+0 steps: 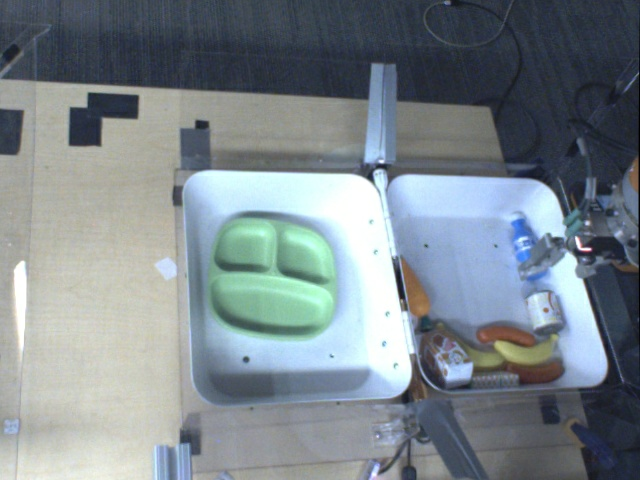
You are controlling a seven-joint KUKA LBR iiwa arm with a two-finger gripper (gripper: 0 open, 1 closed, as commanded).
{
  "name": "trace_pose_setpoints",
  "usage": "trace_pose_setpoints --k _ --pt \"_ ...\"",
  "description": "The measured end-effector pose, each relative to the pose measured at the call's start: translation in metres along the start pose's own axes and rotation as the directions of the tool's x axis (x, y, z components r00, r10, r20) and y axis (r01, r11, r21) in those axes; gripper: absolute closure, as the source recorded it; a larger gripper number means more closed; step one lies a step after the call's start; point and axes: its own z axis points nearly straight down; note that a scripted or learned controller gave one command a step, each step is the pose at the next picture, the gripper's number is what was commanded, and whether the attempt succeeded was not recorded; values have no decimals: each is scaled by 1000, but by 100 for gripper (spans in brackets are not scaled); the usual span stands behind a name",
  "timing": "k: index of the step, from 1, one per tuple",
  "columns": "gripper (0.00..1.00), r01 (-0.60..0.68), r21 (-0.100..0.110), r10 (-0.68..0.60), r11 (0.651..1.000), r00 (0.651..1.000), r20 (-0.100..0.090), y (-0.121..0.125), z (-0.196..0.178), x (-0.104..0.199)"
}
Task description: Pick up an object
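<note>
- A packet (447, 356) lies in the right bin's (460, 218) near corner, with a banana (515, 352) and sausages (505, 334) just beside it.
- A small can (545, 312) rests near that bin's right wall.
- A blue bottle (521, 238) lies farther back.
- My hand (556, 252) hovers beside the bottle; I cannot tell its grip.
- A green tray (272, 278) fills the left bin (200, 268).
</note>
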Motion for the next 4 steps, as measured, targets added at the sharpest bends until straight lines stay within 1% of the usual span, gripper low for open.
trace_pose_setpoints --k 1,2,3,4 --pt "0 -24 1 24 1000 1000 -1 15 61 -38" --pt "0 -14 -4 14 1000 1000 -1 -2 162 -39" --pt "100 -13 -2 13 1000 1000 -2 -1 155 -39" --pt "100 -102 -7 102 995 995 -1 33 52 66"
